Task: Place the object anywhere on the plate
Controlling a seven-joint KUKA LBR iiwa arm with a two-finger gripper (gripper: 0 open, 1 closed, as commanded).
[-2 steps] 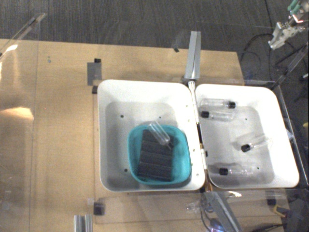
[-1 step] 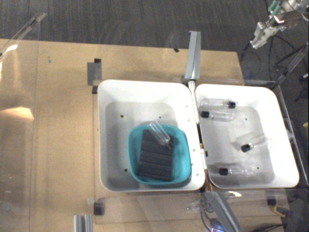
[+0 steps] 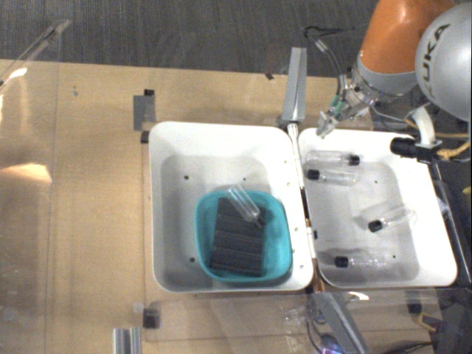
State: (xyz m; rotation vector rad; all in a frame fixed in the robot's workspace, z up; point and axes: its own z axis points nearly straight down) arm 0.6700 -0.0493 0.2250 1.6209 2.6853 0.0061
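Camera view, looking down at a slant on the bench. I am watching the grey KUKA arm with the orange band reaching in from the right. Its two-finger gripper is hanging over the back rim of the right shallow white bin, close to the seam between the two bins. I cannot tell whether the gripper is released or clenched, and I am seeing nothing gripped at its tip.

The task's thing, a small clear plastic vial, is lying on its side in the left shallow white bin. It is resting across the upper right corner of a dark ribbed rectangular block, which is itself lying on the teal rounded-square plate. The vial is looking transparent and tube-shaped, with pale highlights along its length, and it is slanting from upper left to lower right. I cannot make out a cap on it. It is lying within the plate's outline and well apart from the gripper.

Four more clear vials with black caps are lying in the right bin:
- one near the back wall;
- one just in front of it;
- one toward the middle right;
- one near the front wall.

A grey metal bracket is standing behind the seam of the bins on the pale wooden bench top.
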